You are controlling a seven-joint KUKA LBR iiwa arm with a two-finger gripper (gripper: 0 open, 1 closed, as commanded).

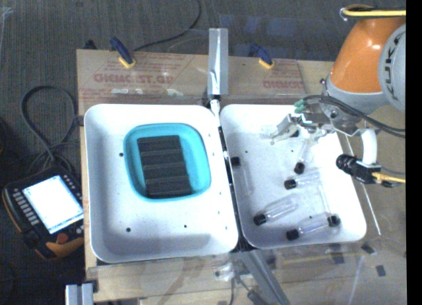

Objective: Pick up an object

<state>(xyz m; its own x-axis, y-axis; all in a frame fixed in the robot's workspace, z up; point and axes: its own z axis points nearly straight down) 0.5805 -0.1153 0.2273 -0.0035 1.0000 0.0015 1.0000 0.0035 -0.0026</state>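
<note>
Two white bins side by side on a bench, seen from above at a slant. The left bin [105,231] holds a teal tray [167,160] with a dark ribbed insert [163,165] lying in it. The right bin [250,132] holds several clear tubes with black caps: one [274,211] lying slantwise near the bin's centre front, one [311,226] near the front right corner, one [302,180] just above these, and one [304,155] standing more steeply, its upper end close under the gripper. The arm [369,60], grey with an orange band, enters from the right. Its gripper [290,128] hangs over the rear part of the right bin; the fingers are pale against the white floor and blurred, so whether the jaws are apart or together cannot be told, and no tube can be made out between them. Blue clamps [122,51] [261,55] pin a brown board [151,76] at the bench's rear edge, with a metal post [217,60] standing between the bins. A handheld pendant [46,205] with a lit screen lies on the floor to the left, its cable [39,109] looping behind it.
</note>
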